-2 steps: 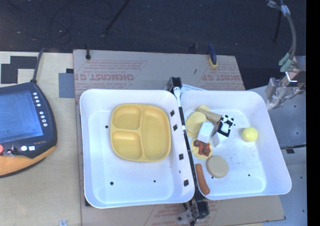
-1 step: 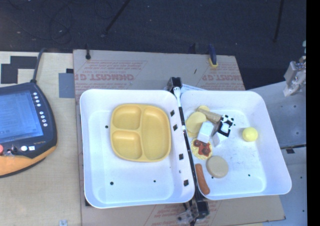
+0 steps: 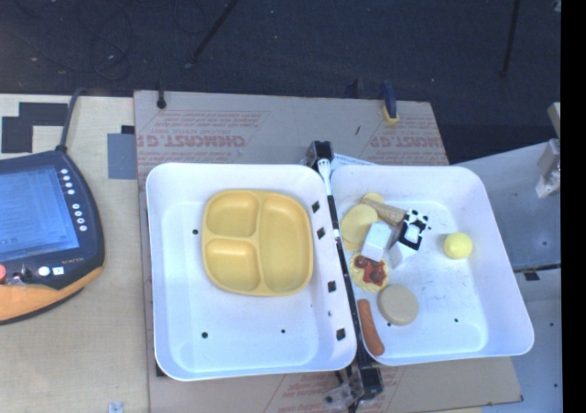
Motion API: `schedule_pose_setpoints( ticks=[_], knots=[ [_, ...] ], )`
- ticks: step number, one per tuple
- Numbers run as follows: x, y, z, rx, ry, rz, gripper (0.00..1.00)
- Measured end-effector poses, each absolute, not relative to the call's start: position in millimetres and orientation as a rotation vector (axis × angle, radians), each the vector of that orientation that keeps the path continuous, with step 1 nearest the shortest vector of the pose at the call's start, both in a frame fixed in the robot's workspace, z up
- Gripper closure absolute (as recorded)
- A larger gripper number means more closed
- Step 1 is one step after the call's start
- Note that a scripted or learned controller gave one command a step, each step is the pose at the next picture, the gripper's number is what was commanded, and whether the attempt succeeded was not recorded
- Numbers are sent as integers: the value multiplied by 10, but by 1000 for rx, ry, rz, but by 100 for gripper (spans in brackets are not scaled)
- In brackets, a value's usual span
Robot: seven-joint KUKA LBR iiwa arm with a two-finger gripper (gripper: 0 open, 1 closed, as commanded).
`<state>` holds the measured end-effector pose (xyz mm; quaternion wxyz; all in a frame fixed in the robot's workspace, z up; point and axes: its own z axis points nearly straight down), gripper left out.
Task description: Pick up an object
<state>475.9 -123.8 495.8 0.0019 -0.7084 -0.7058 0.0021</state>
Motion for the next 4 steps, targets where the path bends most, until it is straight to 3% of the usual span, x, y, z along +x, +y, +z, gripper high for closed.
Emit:
schedule_pose_setpoints(
  ticks=[1,2,3,4],
  knots=[
    [4761,-1641,5398,-2227,-2221,1,100],
    [4762,-1915,5372,-2223,-2220,3,100],
    [5326,-1134,5365,-2209,-2231,0,100],
    [4732,-1688,5381,-2227,-2214,3,100]
  ],
)
